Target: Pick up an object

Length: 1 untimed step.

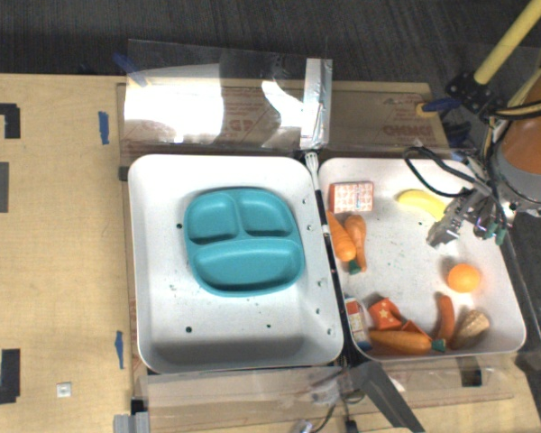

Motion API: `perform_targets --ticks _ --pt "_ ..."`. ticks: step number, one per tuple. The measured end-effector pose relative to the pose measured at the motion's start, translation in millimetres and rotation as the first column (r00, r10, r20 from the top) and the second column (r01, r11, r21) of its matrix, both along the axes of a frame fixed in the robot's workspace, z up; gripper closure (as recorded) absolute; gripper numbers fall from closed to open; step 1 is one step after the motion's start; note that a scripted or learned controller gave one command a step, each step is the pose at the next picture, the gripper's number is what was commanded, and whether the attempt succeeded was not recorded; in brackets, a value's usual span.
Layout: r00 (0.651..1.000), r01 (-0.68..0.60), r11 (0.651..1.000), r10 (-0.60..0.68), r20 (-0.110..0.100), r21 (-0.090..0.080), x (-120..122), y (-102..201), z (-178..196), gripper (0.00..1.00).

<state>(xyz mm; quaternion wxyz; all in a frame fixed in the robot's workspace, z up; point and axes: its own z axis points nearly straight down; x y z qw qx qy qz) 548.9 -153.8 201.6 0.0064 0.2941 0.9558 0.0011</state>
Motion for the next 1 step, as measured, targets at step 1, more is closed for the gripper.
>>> perform_targets --ticks 1 --pt "0.998 0.066 0.998 -0.066 -0.008 0.003 34.5 56.3 -32.4 1.0"
